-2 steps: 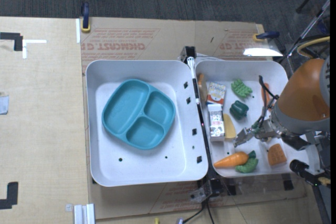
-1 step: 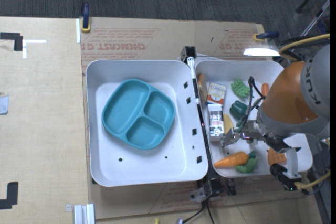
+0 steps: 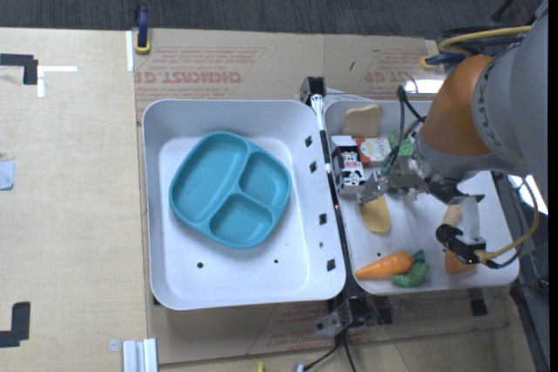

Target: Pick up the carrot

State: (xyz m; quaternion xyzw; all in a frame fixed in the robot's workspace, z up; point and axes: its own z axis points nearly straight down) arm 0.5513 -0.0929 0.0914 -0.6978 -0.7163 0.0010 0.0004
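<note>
Hand [image 3: 377,190], grip state unclear, above a yellow slice [image 3: 377,217]; carrot [image 3: 384,266] nearby, green piece [image 3: 413,273] touching.

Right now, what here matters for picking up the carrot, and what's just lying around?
For the job:
carrot
hand
right bin

Lying about:
blue divided plate
left bin
bread slice
yellowish piece
small cartons

The light wooden worktop [image 3: 70,231] is covered by brown cardboard [image 3: 218,70], on which two white bins, left [image 3: 166,274] and right [image 3: 497,279], are set side by side.
</note>
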